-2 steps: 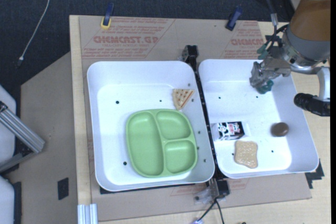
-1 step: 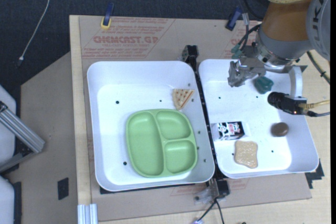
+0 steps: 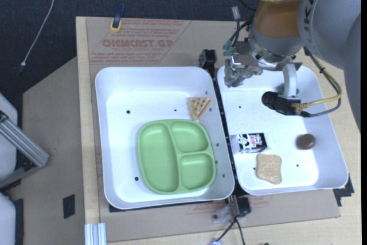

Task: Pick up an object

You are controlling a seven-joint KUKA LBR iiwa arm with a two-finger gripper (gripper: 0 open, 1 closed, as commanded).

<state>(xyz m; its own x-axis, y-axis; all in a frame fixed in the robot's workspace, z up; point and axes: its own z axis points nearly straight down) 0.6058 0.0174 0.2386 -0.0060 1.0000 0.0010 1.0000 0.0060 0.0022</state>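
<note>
Gripper (image 3: 236, 74): upper part of right bin (image 3: 327, 178), jaw state cannot be told, nothing seen held. Below it, toward frame bottom: tan slice (image 3: 268, 168), black-and-white packet (image 3: 251, 142), brown round piece (image 3: 305, 142). Left bin (image 3: 109, 123): green divided plate (image 3: 175, 156), waffle wedge (image 3: 199, 106).

White bins: two, left bin (image 3: 109, 123), right bin (image 3: 327, 169)
Green divided plates: one (image 3: 175, 156)
Waffle pieces: one (image 3: 199, 106)
Toast slices: one (image 3: 269, 168)
Brown round pieces: one (image 3: 305, 142)
Black-and-white packets: one (image 3: 251, 142)

arm (image 3: 335, 3): grey shell | orange band | black cables | metal wrist
</note>
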